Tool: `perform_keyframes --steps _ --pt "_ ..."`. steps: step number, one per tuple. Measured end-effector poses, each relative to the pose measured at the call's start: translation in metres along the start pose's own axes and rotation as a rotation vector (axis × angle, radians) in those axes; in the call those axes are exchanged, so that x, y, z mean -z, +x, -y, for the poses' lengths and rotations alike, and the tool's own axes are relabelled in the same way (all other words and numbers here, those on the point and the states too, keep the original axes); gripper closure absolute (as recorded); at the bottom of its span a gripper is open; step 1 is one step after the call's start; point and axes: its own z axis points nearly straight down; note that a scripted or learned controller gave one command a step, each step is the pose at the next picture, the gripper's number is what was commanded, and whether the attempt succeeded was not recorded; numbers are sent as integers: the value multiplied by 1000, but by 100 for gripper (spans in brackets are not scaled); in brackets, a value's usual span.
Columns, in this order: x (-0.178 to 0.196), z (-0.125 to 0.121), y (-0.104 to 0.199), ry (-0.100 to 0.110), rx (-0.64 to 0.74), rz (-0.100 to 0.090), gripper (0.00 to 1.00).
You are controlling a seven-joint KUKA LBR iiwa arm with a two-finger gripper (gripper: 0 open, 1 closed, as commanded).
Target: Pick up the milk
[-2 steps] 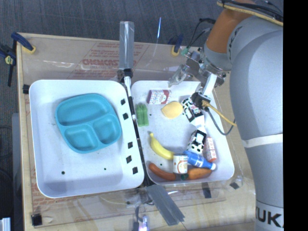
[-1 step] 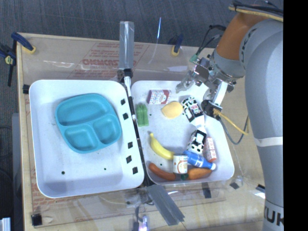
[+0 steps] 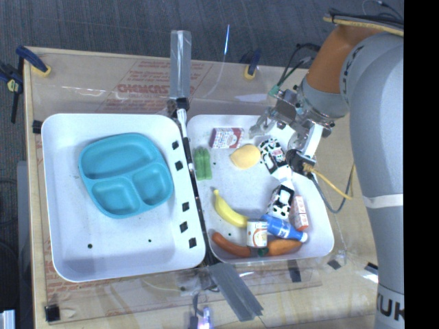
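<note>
Camera view showed us the gripper (image 3: pixel 280 130) hanging over the right bin (image 3: pixel 240 184), just up and to the right of the lemon (image 3: pixel 245 156). We could not tell whether it was open or closed, and we saw nothing held in it. The milk (image 3: pixel 272 152), which we took to be the cow-spotted carton, lay just right of the lemon, close under the gripper. A second spotted carton (image 3: pixel 282 199) lay down and to the right of the lemon, so we thought the pick might land on the wrong one. We judged the step to be the approach: the next move called for a descent around the milk without nudging the lemon. Red print on the bench (image 3: pixel 103 74), up and left of the lemon, was too faint for us to read, and so were the carton labels
</note>
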Motion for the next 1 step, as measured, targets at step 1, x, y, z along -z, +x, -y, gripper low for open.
perform_keyframes --steps 1 --pt "-8 -4 3 0 20 0 0"
